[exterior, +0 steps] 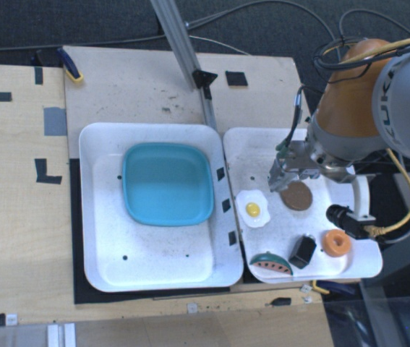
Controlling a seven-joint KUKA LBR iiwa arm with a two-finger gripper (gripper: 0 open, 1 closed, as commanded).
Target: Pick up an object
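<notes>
Watermelon slice (pixel 271 264) nearest at my right bin's (pixel 252 144) front edge, black block (pixel 303 251) and orange ring (pixel 337 243) beside it, fried egg (pixel 252 210) just behind, brown disc (pixel 297 196) under my claw (pixel 283 176), claw's spread I cannot tell, blue plate (pixel 167 183) in the left bin (pixel 92 194), wooden bench (pixel 16 186) beyond

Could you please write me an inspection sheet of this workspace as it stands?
Surface: left bin and right bin, side by side on the bench.
Job's things: right bin holds fried egg, brown disc, watermelon slice, black block, orange ring.
Clutter: blue plate in left bin.
Grippers: gripper low beside the brown disc.
Cables: black cables behind the bench.
Surroundings: metal post, tape marks.
</notes>
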